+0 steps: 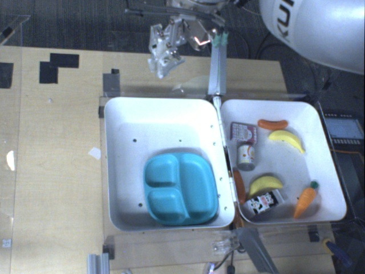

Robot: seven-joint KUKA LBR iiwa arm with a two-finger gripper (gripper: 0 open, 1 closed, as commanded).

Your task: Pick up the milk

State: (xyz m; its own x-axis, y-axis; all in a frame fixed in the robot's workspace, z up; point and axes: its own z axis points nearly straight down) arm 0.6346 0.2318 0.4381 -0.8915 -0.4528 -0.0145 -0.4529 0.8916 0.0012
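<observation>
The milk (263,202) is a small carton with black and white cow patches. It lies on its side at the near edge of the right bin (319,153), just below a yellow banana (266,183). My gripper (163,61) hangs far from it, high over the bench beyond the far edge of the left bin (122,153). I see nothing held in it.
The right bin also holds a carrot (305,201), a small can (246,156), a maroon packet (243,132), a second banana (287,140), a sausage (272,124) and another sausage (238,185) along its left wall. A blue divided plate (181,188) lies in the left bin.
</observation>
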